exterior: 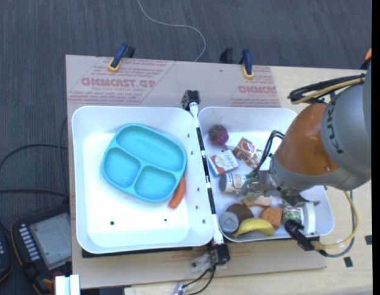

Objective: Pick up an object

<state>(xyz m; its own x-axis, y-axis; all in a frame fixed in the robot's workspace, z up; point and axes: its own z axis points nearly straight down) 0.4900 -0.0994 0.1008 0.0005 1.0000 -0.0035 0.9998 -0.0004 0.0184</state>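
desk (147,82): brown board with red print, bearing both bins
clamps (119,55): blue with orange, on the far edge; another (246,64) to the right
floor (55,17): dark grey carpet, far and left of the desk
cable (171,20): thin, white, curling over the floor on the far side
black cables (18,177): on the floor to the left
pendant (45,238): grey screen device, near left corner
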